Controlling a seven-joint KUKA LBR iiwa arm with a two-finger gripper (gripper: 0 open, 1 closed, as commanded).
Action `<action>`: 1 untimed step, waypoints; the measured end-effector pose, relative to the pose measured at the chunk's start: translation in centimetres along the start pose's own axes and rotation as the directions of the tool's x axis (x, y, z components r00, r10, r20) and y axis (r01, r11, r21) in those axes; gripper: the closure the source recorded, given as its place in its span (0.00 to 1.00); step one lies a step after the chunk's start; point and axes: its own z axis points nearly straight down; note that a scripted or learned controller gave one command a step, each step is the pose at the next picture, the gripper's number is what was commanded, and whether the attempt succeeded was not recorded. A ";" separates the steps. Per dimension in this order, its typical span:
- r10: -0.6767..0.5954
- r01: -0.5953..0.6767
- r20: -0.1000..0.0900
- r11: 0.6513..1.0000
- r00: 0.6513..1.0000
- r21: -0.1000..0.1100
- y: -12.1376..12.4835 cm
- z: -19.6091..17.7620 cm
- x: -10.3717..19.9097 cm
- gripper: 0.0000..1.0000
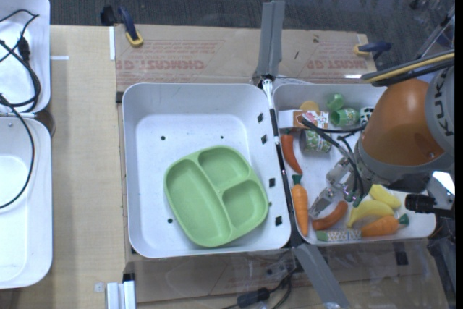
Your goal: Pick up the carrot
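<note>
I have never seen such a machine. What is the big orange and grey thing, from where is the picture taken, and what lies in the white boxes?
It is a robot arm, reaching in from the right. The one camera looks down from above. Its hand hangs low in the right bin, over toy food: a carrot by the left wall, a red pepper, a banana. I cannot tell whether it holds anything. The left bin holds a green plate.

Two bins side by side
A divided plate (217, 195) lies in the left bin (137, 155); the carrot (299, 208) lies along the right bin's (289, 94) left wall.
</note>
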 end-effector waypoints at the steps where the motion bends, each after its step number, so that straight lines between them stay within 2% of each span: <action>1: -0.209 0.210 0.020 0.978 0.978 -0.008 -0.6 -0.4 0.8 0.00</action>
